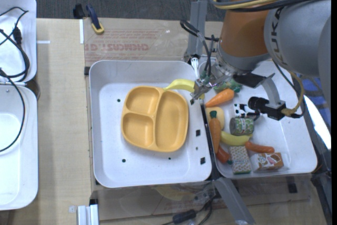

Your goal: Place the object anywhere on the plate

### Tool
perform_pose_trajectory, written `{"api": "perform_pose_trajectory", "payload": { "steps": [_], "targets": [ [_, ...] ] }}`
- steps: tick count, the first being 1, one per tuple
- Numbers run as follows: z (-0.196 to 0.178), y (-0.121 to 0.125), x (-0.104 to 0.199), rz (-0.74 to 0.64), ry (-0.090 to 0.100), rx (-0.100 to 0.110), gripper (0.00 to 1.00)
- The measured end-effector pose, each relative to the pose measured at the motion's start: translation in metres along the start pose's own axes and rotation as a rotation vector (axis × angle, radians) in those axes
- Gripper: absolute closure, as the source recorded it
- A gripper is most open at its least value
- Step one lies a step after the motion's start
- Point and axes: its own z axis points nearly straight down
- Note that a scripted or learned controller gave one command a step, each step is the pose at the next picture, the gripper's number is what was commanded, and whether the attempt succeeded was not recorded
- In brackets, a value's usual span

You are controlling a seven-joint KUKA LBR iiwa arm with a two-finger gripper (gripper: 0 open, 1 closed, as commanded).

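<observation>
A yellow three-compartment plate lies in the left bin. A yellow banana hangs at the plate's upper right corner, over its far edge. The banana's right end sits between the fingers of my gripper, which is shut on it. The gripper stands over the wall between the two bins, under the arm's orange band, and the wrist hides part of the fingers.
The right bin holds two carrots, a second banana, a green can and two small boxes. Cables hang around the wrist. A white shelf stands at the far left.
</observation>
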Motion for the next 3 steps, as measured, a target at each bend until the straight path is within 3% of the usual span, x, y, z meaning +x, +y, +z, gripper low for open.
{"api": "perform_pose_trajectory", "payload": {
  "steps": [1,2,3],
  "targets": [
    [0.014,-0.014,0.019,-0.123,0.0,0.0,1.0],
    [-0.029,-0.009,0.004,-0.198,-0.001,-0.002,1.0],
    [-0.003,-0.061,-0.061,-0.15,0.0,0.0,1.0]
  ]
}}
